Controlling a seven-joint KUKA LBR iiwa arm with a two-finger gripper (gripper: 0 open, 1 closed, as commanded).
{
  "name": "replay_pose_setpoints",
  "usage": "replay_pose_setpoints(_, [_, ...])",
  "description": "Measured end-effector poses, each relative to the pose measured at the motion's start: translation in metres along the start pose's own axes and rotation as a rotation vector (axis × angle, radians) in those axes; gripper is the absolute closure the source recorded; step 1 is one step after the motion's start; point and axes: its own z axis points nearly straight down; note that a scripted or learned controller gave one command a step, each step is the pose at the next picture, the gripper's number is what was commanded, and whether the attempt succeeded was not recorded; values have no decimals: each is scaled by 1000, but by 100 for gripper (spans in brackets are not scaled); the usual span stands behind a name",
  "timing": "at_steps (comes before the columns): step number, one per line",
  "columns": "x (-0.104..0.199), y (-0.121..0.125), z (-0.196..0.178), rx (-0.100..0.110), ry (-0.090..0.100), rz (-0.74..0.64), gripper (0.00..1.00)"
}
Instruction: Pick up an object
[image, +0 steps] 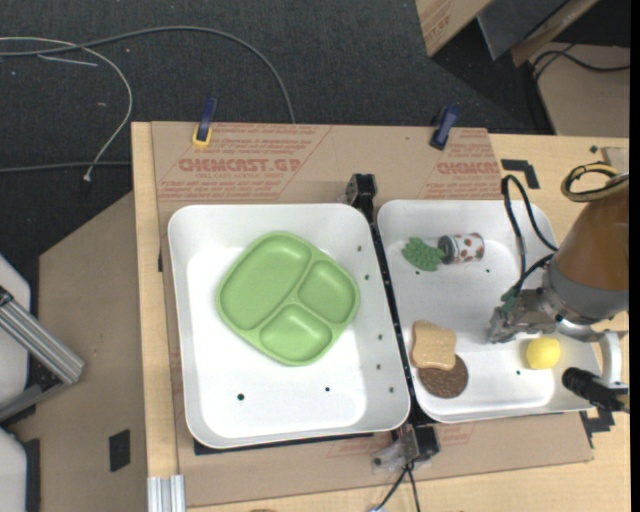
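Nearest the camera, a cardboard-covered tabletop (110, 330) carries two shallow white plastic bins side by side. Starting at the left, the left bin (200, 400) holds a light green plastic plate with three compartments (288, 297), lying flat near the bin's middle. Across the dividing rims, the right bin (395, 225) holds several small things: a green leafy toy piece (422, 254) touching a small cylindrical can with a spotted label (463, 247) near the far wall, and, near the front wall, a tan slice of toy bread (433, 345) leaning over a round dark brown cookie-like disc (444, 379). Further right lies a small yellow ball (542, 353). Just beside the ball, to its left, the grey arm's hand (512, 322) sits low in the bin; how wide it stands cannot be told, and nothing shows between its tips.
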Motion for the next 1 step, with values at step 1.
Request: replay_pose_setpoints(1, [10, 2, -49, -6, -4, -2, 100])
